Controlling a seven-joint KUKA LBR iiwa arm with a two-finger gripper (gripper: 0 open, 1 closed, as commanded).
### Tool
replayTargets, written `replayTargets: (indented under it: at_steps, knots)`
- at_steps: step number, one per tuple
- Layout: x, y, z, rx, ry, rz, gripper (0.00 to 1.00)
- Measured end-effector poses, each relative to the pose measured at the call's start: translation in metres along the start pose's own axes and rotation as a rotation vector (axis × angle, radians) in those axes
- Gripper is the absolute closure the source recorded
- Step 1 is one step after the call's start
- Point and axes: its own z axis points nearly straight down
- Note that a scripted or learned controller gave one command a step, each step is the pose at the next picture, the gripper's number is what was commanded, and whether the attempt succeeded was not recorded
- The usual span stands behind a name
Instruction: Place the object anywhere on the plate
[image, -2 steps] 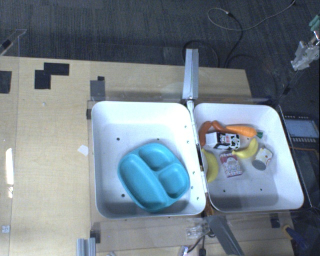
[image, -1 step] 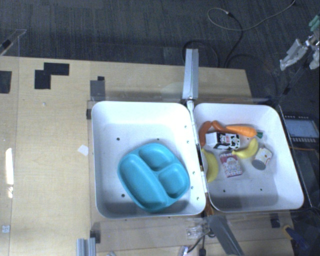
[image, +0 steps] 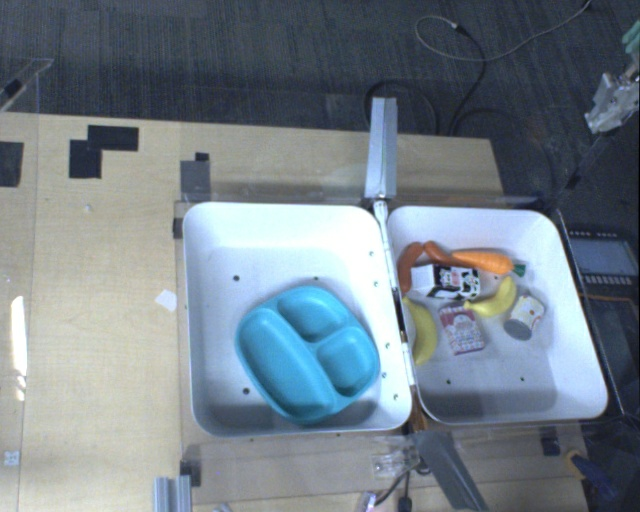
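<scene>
Camera view, looking down on the bench (image: 90, 330): two shallow white bins sit side by side, their inner rims touching along a metal divider. The left bin (image: 215, 260) holds a blue plate (image: 305, 352) with three compartments, lying toward the bin's front edge, turned at a slant, nothing on it. The right bin (image: 560, 330) holds a cluster of things gathered in its back-left part. An orange carrot (image: 482, 261) lies nearest the back rim, with a curved orange piece (image: 412, 262) by the left rim. Just in front of the carrot sits a small black-and-white box (image: 447, 282). One banana (image: 424, 332) lies along the left rim; a second banana (image: 500, 297) curves to the right of the box. A small red-and-white packet (image: 463, 330) rests between the bananas, toward the middle of the bin. A little pale cup (image: 524, 315) lies tipped on its side, just right of the second banana. The arm's tool cannot be judged as apart or together.
</scene>
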Motion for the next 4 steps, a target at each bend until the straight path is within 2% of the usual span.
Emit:
replayTargets:
  at_steps: [1, 2, 3, 4]
  knots:
    - [0.0, 0.0, 0.0, 0.0, 0.0, 0.0, 0.0]
    - [0.002, 0.002, -0.013, -0.007, -0.004, -0.008, 1.0]
    - [-0.008, -0.031, 0.005, 0.011, 0.005, 0.081, 1.0]
    - [-0.008, -0.031, 0.005, 0.011, 0.004, 0.081, 0.0]
